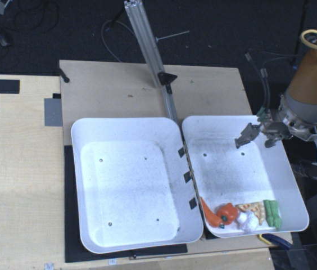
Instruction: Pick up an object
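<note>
Currently the gripper (pixel 258 135) hovers with jaws spread and nothing between them over the right bin's (pixel 234 167) far right corner. Judged step: approach. The objects (pixel 243 214) crowd the bin's near edge; the arm must travel there, descend, then close.

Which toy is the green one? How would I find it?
Look at the right white bin, the one nearer the robot arm, and go to its near edge, where a few small toys lie in a row. The green toy is at the right end of that row, next to a white one; the others are orange-red, tan or white.
</note>
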{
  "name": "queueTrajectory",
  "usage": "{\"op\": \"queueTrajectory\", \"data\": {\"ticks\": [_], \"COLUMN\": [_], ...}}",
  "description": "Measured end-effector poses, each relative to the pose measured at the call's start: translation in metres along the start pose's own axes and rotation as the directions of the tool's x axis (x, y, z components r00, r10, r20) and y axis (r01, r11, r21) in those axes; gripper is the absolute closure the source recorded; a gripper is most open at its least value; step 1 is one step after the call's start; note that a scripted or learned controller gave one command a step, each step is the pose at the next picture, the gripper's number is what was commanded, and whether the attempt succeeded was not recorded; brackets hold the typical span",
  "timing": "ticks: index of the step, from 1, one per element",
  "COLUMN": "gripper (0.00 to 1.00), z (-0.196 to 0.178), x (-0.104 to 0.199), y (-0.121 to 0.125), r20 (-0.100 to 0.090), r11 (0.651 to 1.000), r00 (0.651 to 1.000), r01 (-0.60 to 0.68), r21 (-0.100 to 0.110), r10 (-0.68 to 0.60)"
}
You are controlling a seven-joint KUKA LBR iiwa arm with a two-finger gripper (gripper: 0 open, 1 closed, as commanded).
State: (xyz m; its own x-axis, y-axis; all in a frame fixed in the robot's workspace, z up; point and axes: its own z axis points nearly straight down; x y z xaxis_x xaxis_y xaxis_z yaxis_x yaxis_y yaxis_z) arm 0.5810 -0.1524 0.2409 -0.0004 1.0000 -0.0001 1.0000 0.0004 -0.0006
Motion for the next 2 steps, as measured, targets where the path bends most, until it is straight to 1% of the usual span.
{"op": "queueTrajectory", "data": {"ticks": [1,2], "gripper": [0.0,1.0], "z": [0.056,0.044], "x": [0.111,0.106], "y": [-0.012,-0.012], "r20": [-0.002,0.0], "r11": [1.0,1.0], "r00": [1.0,1.0], "r01": [0.005,-0.003], "r21": [0.003,0.0], "r10": [-0.005,0.003]}}
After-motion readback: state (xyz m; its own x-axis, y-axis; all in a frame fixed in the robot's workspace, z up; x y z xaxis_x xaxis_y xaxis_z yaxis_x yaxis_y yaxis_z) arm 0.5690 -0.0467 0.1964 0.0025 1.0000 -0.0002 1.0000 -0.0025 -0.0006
